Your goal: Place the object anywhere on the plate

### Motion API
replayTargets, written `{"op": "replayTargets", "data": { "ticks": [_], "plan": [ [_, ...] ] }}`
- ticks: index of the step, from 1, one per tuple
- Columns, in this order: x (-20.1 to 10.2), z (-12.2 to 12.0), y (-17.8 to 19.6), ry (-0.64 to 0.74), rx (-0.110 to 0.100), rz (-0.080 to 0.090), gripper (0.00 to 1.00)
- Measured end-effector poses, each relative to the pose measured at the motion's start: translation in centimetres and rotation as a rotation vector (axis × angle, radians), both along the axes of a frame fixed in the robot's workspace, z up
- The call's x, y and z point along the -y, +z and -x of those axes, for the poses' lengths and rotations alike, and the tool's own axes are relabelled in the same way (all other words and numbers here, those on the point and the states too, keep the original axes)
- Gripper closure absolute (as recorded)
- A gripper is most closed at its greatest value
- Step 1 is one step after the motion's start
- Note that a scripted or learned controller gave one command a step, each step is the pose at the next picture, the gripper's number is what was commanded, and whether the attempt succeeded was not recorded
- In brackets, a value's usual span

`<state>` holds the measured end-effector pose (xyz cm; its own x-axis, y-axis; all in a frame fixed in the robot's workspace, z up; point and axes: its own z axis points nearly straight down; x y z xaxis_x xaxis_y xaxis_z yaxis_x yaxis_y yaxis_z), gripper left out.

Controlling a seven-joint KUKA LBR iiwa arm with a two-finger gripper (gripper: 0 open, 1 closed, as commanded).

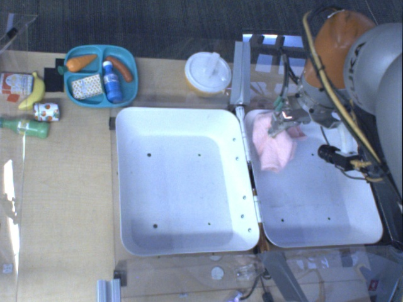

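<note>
Here, a pale wooden surface (69, 187) carries two shallow white bins side by side, with dark carpet (157, 8) beyond its far edge. The left bin (182, 181) is bare white, with a few small dark holes in its floor. Behind it stand a blue divided plate (129, 65) holding toy food, and a white lidded cup (208, 72). At the far left lie a banana (34, 92), a small can (46, 111) and a green bottle (25, 127).

The arm (371, 55) reaches in from the right, grey with an orange band, cables looping around it. Its gripper (286, 121) hangs low over the far left corner of the right bin (327, 200), and the fingers touch the top of a pink cloth (272, 146); whether they are spread or pinching it I cannot tell.

The cloth is soft and crumpled, pale pink, lying in that far left corner of the right bin, just beside the wall between the bins and well apart from the plate.
</note>
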<state>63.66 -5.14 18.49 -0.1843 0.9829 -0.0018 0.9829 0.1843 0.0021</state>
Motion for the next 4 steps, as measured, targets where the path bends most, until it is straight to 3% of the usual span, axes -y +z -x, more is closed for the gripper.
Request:
{"op": "replayTargets", "data": {
  "ticks": [1,2,4],
  "plan": [
    [-0.2,-0.1,4.0,0.008,0.001,-0.001,1.0],
    [-5.6,2.4,3.8,0.414,0.0,-0.001,1.0],
    [-13.4,6.8,2.7,1.217,0.0,-0.001,1.0]
  ]
}}
